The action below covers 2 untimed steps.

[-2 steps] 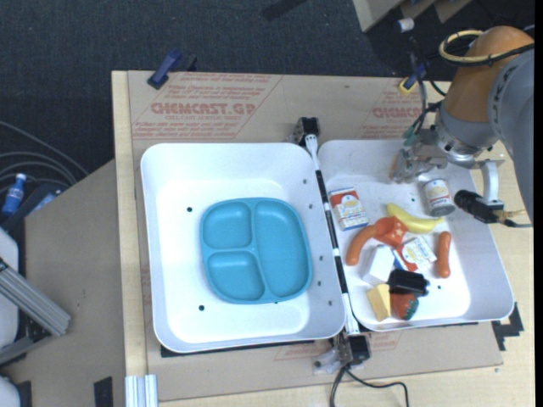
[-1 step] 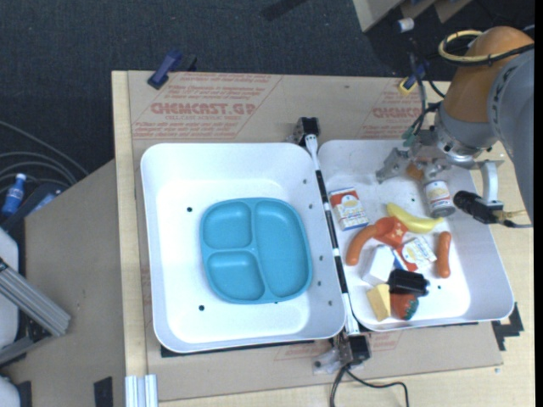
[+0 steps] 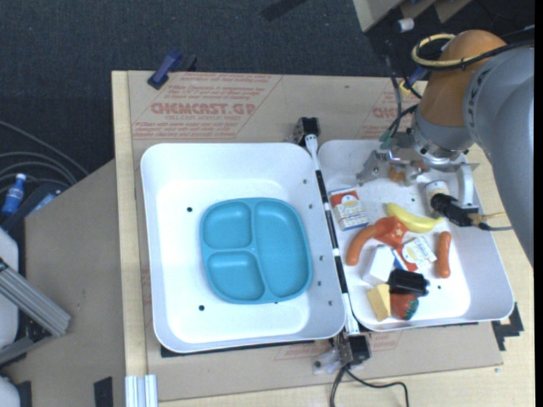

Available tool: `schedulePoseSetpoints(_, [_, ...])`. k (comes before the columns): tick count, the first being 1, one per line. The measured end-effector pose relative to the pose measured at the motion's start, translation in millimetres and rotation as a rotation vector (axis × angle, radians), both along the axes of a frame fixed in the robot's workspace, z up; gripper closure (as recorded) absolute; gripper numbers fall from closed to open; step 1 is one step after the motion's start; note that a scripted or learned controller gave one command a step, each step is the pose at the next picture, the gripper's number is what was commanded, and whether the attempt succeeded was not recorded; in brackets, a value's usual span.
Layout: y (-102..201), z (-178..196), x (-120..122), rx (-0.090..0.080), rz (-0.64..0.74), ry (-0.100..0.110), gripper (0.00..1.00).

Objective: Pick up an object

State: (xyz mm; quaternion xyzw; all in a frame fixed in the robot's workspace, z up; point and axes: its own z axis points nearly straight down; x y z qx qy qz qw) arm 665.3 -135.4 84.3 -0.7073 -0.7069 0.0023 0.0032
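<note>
Claw (image 3: 399, 166) sits low over far end of right bin (image 3: 492, 270), near banana (image 3: 411, 218); can't tell if it's open or holding anything.

Robot arm (image 3: 501, 91): large rounded links with a smooth grey casing. An orange band (image 3: 454, 79) forms a bulbous segment above the wrist, its top catching a bright highlight. Below it sits a silver metal wrist flange (image 3: 441, 153), ring-shaped. A yellow cable (image 3: 433, 47) loops beside the orange segment, with thin dark wires running alongside. The claw (image 3: 389, 164) is built of small grey metal parts; a black cylindrical fitting (image 3: 447, 206) projects below the flange.
</note>
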Motion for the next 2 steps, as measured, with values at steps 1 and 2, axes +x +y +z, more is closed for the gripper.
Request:
schedulePoseSetpoints(1, [-0.8, 10.4, -0.1, -0.002, 0.000, 0.001, 1.00])
schedulePoseSetpoints(2, [-0.7, 10.4, -0.1, -0.002, 0.000, 0.001, 0.00])
